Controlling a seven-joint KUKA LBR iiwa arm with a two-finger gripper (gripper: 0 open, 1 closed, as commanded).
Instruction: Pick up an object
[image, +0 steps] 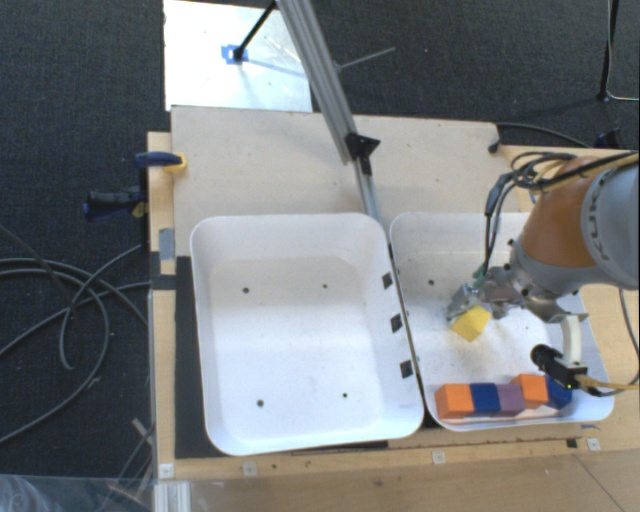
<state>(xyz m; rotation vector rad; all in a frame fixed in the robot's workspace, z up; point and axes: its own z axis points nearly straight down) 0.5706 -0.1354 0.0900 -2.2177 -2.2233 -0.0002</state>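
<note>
The fingers are closing around the yellow block in the right bin, centre-right of frame; how firmly is unclear. The block is hanging mostly below them, so it could slip out while lifting. Coloured blocks are lying near the bin's lower rim.

Left bin: open floor, free access.
Right bin: upper part open.
Lower right: block row, yellow block obstruct.
</note>
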